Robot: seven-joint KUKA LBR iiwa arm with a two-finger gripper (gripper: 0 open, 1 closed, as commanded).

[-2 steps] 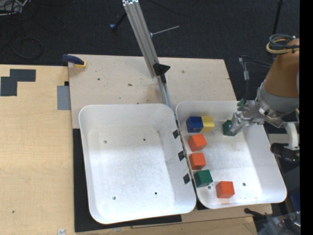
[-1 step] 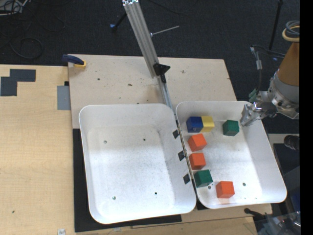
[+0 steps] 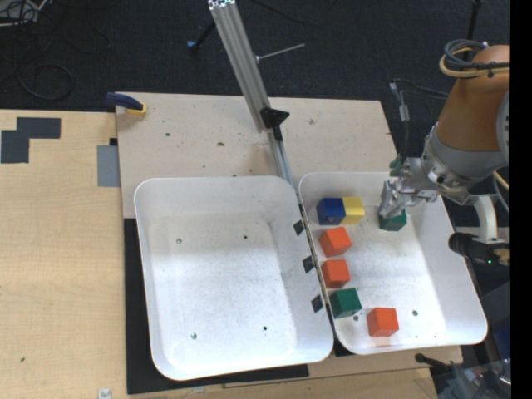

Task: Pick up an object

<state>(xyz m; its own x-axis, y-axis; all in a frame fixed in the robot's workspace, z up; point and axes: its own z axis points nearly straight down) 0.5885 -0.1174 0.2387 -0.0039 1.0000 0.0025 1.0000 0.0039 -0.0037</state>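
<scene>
From the camera above the bench [image 3: 208, 140], the tool [image 3: 394, 209] sits over the far part of the right bin [image 3: 453, 306], and a small green block [image 3: 393, 220] shows just under its fingers. The block appears gripped between them, though the metal hides most of its upper half (only the lower edge and one side are plain). Whether it is clear of the bin floor cannot be told.

Taking that green block as the landmark: a yellow block [image 3: 354, 209] lies near it on the left, touching a blue block [image 3: 330, 211] further left again. Nearer the camera and left of the green block, an orange block [image 3: 336, 241] sits below the blue one, and a second orange block [image 3: 336, 272] lies below that, apart from it. A darker green block [image 3: 346, 302] rests further down, close to the wall shared by the bins. A third orange block [image 3: 382, 322] lies well below the landmark, near the front rim. None of these touches the tool.

The left bin [image 3: 166, 223] is well to the left of the green block. A slanted aluminium post [image 3: 245, 65] rises beyond the bins, up and left of it. The grey and orange arm [image 3: 470, 131] comes in from the right, directly behind the block.
</scene>
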